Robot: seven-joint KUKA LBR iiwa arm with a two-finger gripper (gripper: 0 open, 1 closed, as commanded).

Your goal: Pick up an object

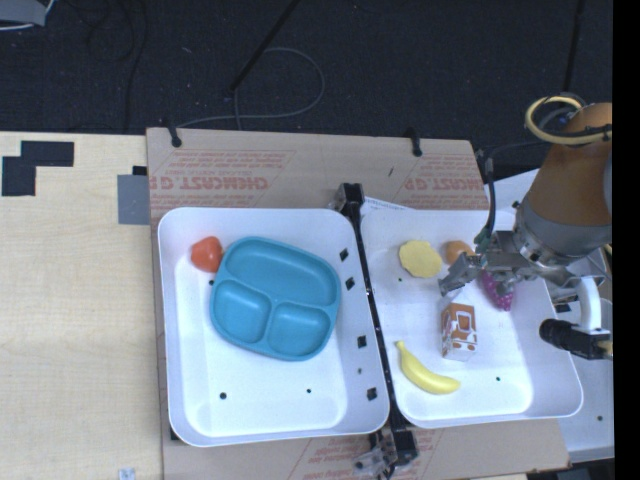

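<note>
In the right bin (545, 398) my gripper (478, 273) hangs low over the back half, reaching in from the right. A purple bunch of grapes (497, 292) lies just below and right of it, partly under the grey hand. A small orange ball (457, 251) sits right behind the hand's left end. A yellow lemon-like piece (420, 259) lies to the left of the gripper. A brown and white carton (459, 330) rests in front of it, and a banana (428, 372) lies near the front.
The left bin (190, 388) holds a blue divided plate (275, 297) and a red-orange tomato (206, 254) at its back left. A black divider (365, 298) runs between the bins. The arm's grey and orange body (570, 188) rises over the right bin's right edge.
</note>
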